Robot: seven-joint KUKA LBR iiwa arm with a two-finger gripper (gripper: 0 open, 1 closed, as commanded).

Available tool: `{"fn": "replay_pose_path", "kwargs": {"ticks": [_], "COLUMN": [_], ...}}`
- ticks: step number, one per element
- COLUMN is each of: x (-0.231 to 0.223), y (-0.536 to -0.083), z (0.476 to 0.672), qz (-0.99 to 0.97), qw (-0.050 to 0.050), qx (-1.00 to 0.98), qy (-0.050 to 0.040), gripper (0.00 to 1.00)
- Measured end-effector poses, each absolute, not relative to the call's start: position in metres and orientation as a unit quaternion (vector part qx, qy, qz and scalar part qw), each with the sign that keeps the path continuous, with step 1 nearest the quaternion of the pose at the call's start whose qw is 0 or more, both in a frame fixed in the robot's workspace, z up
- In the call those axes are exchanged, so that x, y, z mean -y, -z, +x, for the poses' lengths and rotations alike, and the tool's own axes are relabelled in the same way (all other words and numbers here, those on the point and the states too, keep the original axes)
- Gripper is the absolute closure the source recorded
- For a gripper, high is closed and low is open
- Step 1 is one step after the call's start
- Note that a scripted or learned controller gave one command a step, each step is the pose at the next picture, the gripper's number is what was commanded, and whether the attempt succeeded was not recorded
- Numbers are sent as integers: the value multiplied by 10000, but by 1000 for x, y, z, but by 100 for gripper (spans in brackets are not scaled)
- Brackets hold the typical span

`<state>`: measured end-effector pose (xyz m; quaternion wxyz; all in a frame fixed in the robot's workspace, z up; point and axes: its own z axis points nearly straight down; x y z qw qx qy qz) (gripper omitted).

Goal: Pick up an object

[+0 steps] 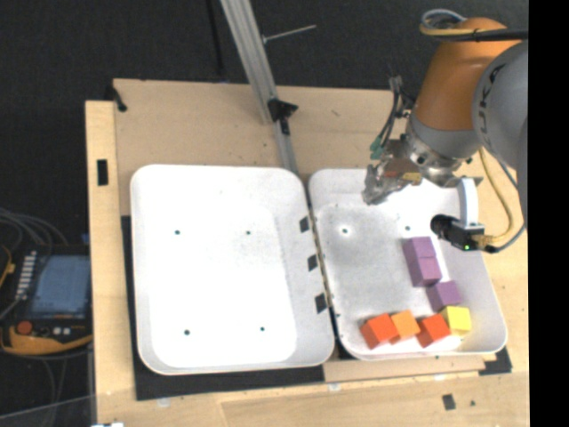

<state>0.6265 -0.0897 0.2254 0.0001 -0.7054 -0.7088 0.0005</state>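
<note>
Arm (462,87) enters from right, wrist over far end of right bin (356,194). Gripper (380,189) hangs above that bin's far-left area, tips near the white floor. Fingers too small and dark to read: can't tell how far apart they stand, and nothing seen between them. No block lies under or beside the tips; nearest one sits well apart, toward the near-right.

Contents, right bin: long purple block (420,261) mid-right; small purple block (444,294) just beyond its near end; yellow cube (458,318) near the right wall; red cube (434,329) touching or just beside the yellow; orange block (406,323) and red-orange block (380,330) side by side along the near wall. The near row is packed close, approx. touching, exact gaps unclear. Left bin (218,265) shows dark dots on its floor. Tablet (58,287) sits off-bench at left.

Handling, judged: blocks look rigid, light, flat-faced, prob. wood or plastic; not fragile, no crush risk. Smooth sides may slip if pinched off-centre. Best candidate is the long purple block: open floor along both long sides, so fingers can drop either side and close across its narrow width at mid-length. Near-row cubes are poor picks, since neighbours and bin wall block finger entry.

Status: no pick yet. Gripper needs to travel toward near-right, align to block, descend.
</note>
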Motion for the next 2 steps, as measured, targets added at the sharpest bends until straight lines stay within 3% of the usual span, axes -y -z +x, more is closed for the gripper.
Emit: {"fn": "replay_pose_path", "kwargs": {"ticks": [2], "x": [-10], "y": [-237], "z": [589], "qz": [-7041], "qw": [9], "qx": [7101], "qy": [10], "gripper": [100]}}
